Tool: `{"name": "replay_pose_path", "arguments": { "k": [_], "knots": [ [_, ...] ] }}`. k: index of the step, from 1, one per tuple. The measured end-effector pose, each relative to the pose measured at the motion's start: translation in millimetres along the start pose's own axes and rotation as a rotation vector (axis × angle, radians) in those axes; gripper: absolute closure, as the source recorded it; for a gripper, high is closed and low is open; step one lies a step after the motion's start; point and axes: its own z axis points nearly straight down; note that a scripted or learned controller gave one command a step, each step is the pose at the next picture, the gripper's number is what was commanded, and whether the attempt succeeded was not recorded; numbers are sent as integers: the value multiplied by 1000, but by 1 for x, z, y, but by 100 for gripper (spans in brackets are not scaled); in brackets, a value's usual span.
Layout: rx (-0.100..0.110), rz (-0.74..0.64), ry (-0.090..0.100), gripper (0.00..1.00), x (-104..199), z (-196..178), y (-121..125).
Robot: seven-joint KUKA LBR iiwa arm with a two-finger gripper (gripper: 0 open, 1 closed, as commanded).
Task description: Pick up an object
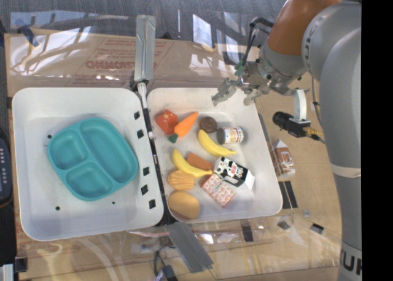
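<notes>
Yellow bananas [214, 143], two, one carrot [186, 124], one teal tray [92, 158] in left bin, tool [236, 90] fingers spread, holding nothing, carrot lying below-left of it, apart.

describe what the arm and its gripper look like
The arm is smooth grey with a rounded orange band above the wrist. The gripper is small, grey metal with two thin fingers. Thin dark cables run along the wrist.

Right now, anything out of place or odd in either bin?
One thing: a small carton lies on the bench outside the right bin, just past its right wall, while all the other toy food is inside. The can lies on its side. The teal plate looks fine.
</notes>
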Motion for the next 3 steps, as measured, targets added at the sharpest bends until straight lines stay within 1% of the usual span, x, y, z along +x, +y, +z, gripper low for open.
{"name": "replay_pose_path", "arguments": {
  "k": [1,2,3],
  "knots": [
    [-16,82,-4,0,50,125,3],
    [-18,76,0,100,53,112,5],
    [-13,42,1,100,127,-33,-5]
  ]
}}
